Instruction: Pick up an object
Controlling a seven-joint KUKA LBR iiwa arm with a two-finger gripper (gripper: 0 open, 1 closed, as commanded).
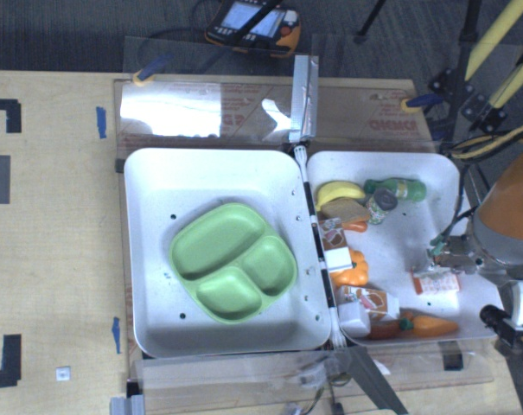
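Reaching in from the right edge, the grey arm with its orange band puts the tool (443,256) low over the right-hand shallow white bin (434,167), near that bin's right wall; whether it is spread or pressed together cannot be told. Just below the tool lies a small white carton with red print (436,283), possibly touching it. Farther below sits an orange plastic carrot with a green tip (425,324). Left of the tool, along the divider, are a white-and-brown packet (367,302) and an orange block (352,269). Up and to the left rest a yellow banana (339,192) and a green bottle lying flat (398,190). Well to the left, the other white bin (149,232) on the tabletop (54,232) holds a green three-compartment plate (233,260).
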